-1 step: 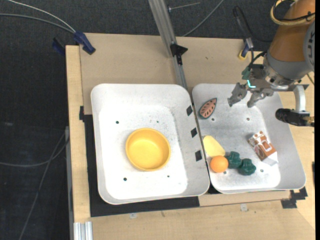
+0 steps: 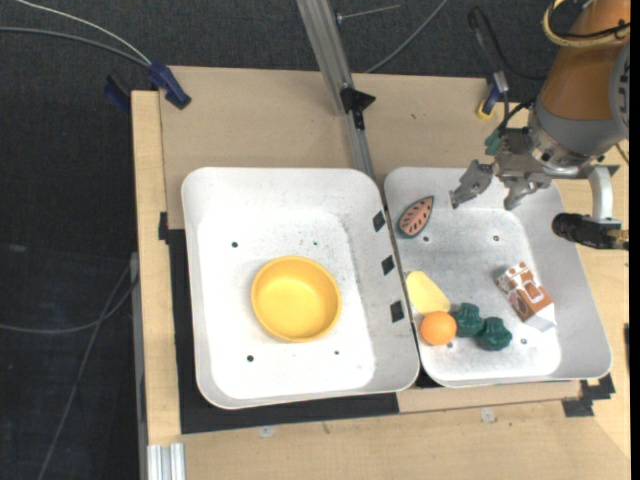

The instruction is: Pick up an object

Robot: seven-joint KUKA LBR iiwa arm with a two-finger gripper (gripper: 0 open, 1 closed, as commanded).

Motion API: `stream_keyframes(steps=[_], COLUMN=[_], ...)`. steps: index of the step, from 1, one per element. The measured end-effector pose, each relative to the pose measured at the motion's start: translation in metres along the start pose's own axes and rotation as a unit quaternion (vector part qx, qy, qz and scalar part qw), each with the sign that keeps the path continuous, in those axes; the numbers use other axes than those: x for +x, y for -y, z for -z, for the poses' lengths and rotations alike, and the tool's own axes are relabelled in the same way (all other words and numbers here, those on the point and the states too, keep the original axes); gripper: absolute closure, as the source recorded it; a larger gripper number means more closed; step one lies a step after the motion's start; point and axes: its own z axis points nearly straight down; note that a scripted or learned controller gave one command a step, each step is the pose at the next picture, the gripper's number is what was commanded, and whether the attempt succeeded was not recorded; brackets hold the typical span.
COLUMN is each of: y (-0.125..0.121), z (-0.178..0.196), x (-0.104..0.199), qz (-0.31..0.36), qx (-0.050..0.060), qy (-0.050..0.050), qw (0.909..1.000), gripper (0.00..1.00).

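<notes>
**Gripper open above the right bin's far edge, holding nothing**

The left bin (image 2: pixel 210 268) holds a single yellow bowl (image 2: pixel 294 297), upright, sitting a little toward the near side of the bin floor. Between the two bins runs a grey metal bar (image 2: pixel 330 58) that slants down from the top of the view.

The right bin (image 2: pixel 570 358) carries the small things. A leaf-shaped piece, pinkish with a dark edge (image 2: pixel 416 215), lies near the far left corner. Farther forward, a pale yellow wedge (image 2: pixel 424 292) rests just beside an orange ball (image 2: pixel 438 328), and the ball touches a dark green lumpy toy (image 2: pixel 481 327) (its exact kind cannot be told). To their right lies a small brown-and-white block (image 2: pixel 524 291), apart from the rest.

The gripper (image 2: pixel 493 194) hangs over the bin's far edge, fingers spread wide with nothing between them, well apart from every object.
</notes>
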Motion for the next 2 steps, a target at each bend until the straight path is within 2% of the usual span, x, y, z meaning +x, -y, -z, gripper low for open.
stream_keyframes(steps=[2], y=[0.006], z=[-0.114], x=[-0.007], qz=[-0.001], qx=[0.004], qy=[0.0], qw=[1.0], gripper=[0.0])
